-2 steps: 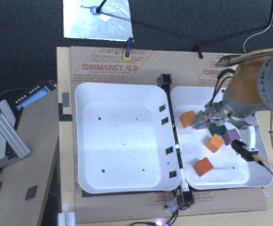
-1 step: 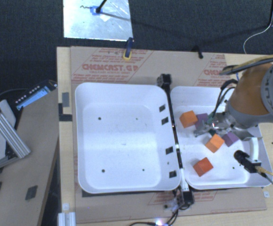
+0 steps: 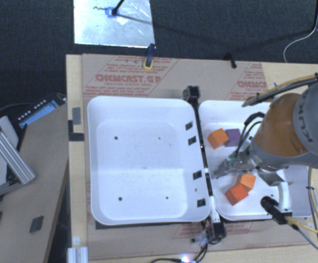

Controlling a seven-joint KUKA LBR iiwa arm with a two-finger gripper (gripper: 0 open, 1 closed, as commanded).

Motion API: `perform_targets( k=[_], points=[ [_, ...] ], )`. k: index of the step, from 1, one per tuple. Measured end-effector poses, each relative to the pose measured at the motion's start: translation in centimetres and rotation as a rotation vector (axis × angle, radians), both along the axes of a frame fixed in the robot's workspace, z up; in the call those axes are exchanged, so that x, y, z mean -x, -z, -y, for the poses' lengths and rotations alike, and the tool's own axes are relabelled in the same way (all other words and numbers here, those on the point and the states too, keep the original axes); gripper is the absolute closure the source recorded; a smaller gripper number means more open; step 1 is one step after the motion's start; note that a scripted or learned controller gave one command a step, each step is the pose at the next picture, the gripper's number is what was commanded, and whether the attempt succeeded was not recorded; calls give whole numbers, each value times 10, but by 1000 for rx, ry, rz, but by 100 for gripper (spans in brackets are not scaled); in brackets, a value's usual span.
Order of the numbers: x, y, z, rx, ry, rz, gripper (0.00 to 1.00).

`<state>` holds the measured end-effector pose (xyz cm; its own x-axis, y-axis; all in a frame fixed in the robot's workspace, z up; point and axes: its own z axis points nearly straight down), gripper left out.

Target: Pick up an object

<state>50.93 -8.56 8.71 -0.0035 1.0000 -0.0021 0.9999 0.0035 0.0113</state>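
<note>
So the left bin (image 3: 142, 158) has nothing in it to grab; all the blocks are in the right bin (image 3: 216, 208). Going across that one: an orange block (image 3: 218, 138) toward the far side with a purple block (image 3: 233, 136) touching its right edge, then nearer the camera an orange-red block (image 3: 237, 193) with 1 more orange block (image 3: 247, 181) right against its far-right corner. The gripper (image 3: 228, 167) sits low between the 2 pairs, pointing left, and honestly I can't tell how its fingers stand or whether anything's between them. These look like small rigid cubes, probably light, hard flat faces, not fragile, maybe a bit slick. I'd pinch 2 opposite flat sides. There's no real long axis; the near orange-red one sits rotated, corner pointing toward the near-left.
</note>
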Motion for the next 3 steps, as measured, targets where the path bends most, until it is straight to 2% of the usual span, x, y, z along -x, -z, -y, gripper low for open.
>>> perform_targets(
  k=[1,2,3],
  points=[
    [-99,1,-4,0,-4,0,0],
    [-95,-9,-3,-2,-2,-6,100],
    [-94,-8,-3,-2,-2,-7,0]
  ],
)
